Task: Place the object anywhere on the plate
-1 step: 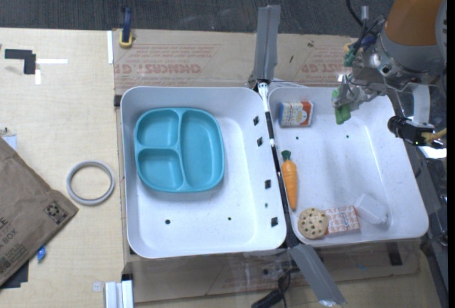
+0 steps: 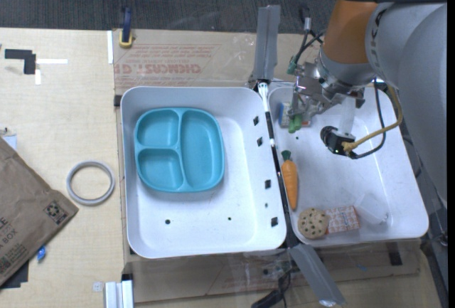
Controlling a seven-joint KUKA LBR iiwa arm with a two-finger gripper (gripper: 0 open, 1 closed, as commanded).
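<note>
- The gripper (image 2: 302, 109) hangs low over the far left corner of the right bin (image 2: 398, 214); whether it is open, or has hold of anything, cannot be told.
- A blue plate (image 2: 180, 150) with three compartments lies in the left bin (image 2: 206, 235).
- A toy carrot (image 2: 289, 182) lies against the right bin's left wall.
- A cookie (image 2: 311, 222) sits just beside a pink packet (image 2: 343, 219) near that bin's front edge.
- A tape ring (image 2: 90, 181) rests on the bench (image 2: 57, 114), left of the bins.

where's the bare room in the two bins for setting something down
Left bin: bare floor below and right of the blue plate, whose three compartments hold nothing. Right bin: open floor in the middle, between the gripper above and the cookie and pink packet below. The carrot crowds its left wall.
</note>
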